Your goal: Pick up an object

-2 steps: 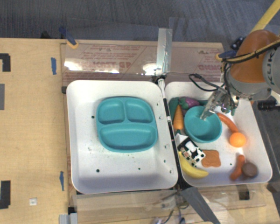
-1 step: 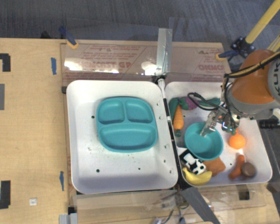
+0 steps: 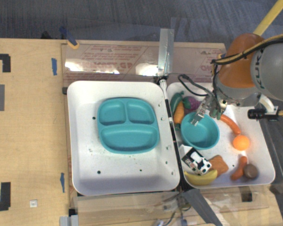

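Camera view. Two white bins sit side by side on the surface. The left bin holds a teal divided plate, roughly central. The right bin is cluttered: a teal bowl near its left wall, an orange carrot-shaped toy and a purple item toward the far left corner, a long orange carrot just right of the bowl, an orange ball nearer the right edge, and along the near edge a black-and-white cow toy, a banana, an orange-brown piece and a brownish item in the near right corner.

The arm enters from the right, orange band over the far right part of the right bin. The gripper hangs at the far rim of the teal bowl; one metal tip appears to lie just inside the rim. Whether the fingers are spread or closed cannot be told here; nothing is visibly held between them.

Judgement: step in hand is the approach or descent, target most likely the bowl's rim. No lift yet; the bowl rests in the bin. Next move calls for straddling the thin rim, closing firmly, then raising straight up clear of the carrot toys beside it. Risk: the rim slipping out.
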Robot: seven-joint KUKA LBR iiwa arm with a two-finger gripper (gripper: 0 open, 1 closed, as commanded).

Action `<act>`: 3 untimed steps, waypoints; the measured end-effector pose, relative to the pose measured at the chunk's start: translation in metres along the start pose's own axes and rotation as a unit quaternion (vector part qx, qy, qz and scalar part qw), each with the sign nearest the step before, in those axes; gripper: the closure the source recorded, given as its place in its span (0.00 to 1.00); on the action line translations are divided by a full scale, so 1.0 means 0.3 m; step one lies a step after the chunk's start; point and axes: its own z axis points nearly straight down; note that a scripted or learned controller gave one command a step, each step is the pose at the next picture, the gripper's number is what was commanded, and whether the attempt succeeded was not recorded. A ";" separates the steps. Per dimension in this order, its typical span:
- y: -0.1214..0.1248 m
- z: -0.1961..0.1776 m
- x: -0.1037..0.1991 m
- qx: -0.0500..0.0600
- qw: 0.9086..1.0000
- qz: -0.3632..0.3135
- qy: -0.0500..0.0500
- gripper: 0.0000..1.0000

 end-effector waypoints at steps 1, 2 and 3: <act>-0.008 -0.043 -0.010 0.002 1.000 -0.001 -0.003 1.00; 0.007 0.002 -0.046 0.003 0.998 -0.057 0.003 1.00; -0.161 0.007 -0.112 -0.006 0.942 -0.335 -0.001 1.00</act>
